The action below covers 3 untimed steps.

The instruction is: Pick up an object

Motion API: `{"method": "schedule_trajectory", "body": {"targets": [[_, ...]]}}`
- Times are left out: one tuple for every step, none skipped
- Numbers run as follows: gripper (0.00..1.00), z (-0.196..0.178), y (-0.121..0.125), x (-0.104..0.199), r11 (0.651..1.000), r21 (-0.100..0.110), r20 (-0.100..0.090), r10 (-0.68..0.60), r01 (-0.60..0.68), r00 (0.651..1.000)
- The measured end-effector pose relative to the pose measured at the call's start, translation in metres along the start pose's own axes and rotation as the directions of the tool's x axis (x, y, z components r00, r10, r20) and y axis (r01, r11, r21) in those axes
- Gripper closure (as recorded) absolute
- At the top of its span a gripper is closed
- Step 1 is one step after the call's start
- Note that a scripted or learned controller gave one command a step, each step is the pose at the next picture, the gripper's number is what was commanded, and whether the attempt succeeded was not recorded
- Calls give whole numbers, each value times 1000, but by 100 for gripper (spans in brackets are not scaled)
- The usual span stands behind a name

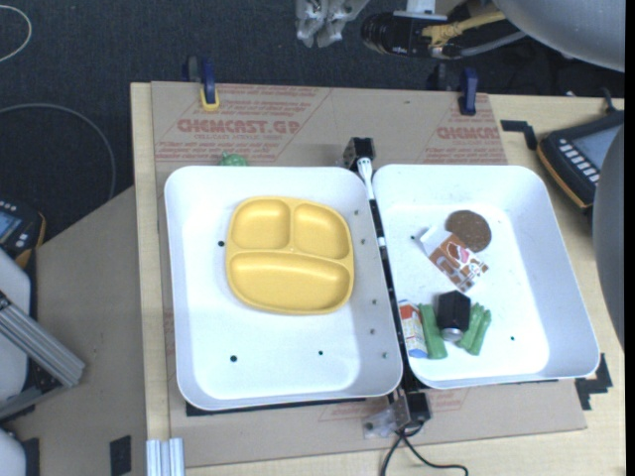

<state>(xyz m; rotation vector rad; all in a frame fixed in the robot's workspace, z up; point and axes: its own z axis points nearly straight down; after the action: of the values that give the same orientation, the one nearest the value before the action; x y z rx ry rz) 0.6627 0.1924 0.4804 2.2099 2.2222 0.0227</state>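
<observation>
The claw hangs above the far edge of the surface; whether it is wide or narrow I cannot tell. A yellow divided plate lies in the left bin. Small objects cluster in the right bin.

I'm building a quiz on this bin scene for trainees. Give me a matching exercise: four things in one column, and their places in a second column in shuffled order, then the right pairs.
Things:
1. yellow divided plate
2. brown round disc
3. small black object
4. gripper

Places:
A. right bin, upper part
B. above the bench's far edge, beyond both bins
C. left bin
D. right bin, near edge, among green items

Pairs: 1-C, 2-A, 3-D, 4-B
</observation>
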Motion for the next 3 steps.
{"method": "schedule_trajectory", "body": {"targets": [[100, 133, -12, 34, 1000, 30, 8, 1, -2, 1000], [100, 113, -9, 33, 1000, 12, 4, 2, -2, 1000], [100, 102, -9, 33, 1000, 9, 4, 0, 0, 1000]]}}
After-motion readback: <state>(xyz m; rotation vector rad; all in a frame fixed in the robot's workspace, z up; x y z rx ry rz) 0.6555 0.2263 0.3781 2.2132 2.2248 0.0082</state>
